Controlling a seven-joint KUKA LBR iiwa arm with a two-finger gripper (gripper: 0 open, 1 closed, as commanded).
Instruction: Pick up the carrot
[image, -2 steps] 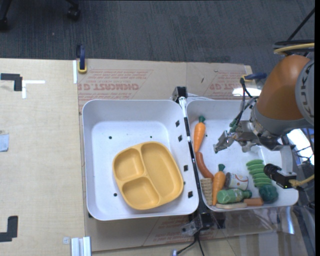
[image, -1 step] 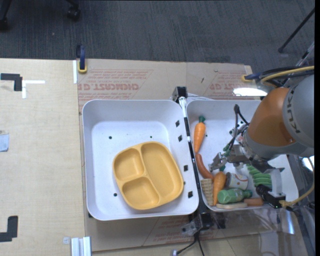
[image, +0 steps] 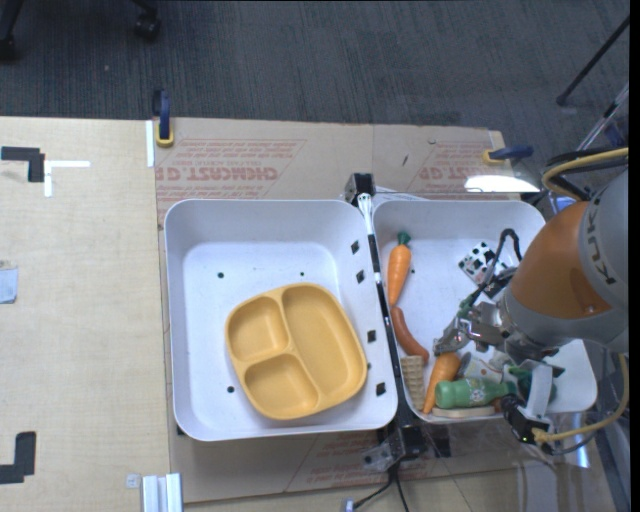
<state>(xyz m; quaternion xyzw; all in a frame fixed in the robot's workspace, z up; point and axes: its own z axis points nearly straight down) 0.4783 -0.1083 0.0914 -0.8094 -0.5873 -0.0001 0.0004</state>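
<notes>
2 white bins: left bin (image: 190, 330) holds 1 yellow divided plate (image: 295, 350). Right bin (image: 440, 215) holds 2 carrots. Upper carrot (image: 399, 270) is orange with a green top, lying along the left wall. Lower carrot (image: 439, 377) sits at the gripper (image: 462, 338). Can't tell the jaw state. A sausage (image: 408, 333) lies between the carrots; the arm (image: 560, 270) hides the bin's right side.

Light wood bench (image: 80, 350) w/ cardboard sheet (image: 300, 160) clamped on top, 2 shallow white bins side by side on the cardboard: left bin (image: 190, 330), right bin (image: 440, 215), inner rims touching.
</notes>
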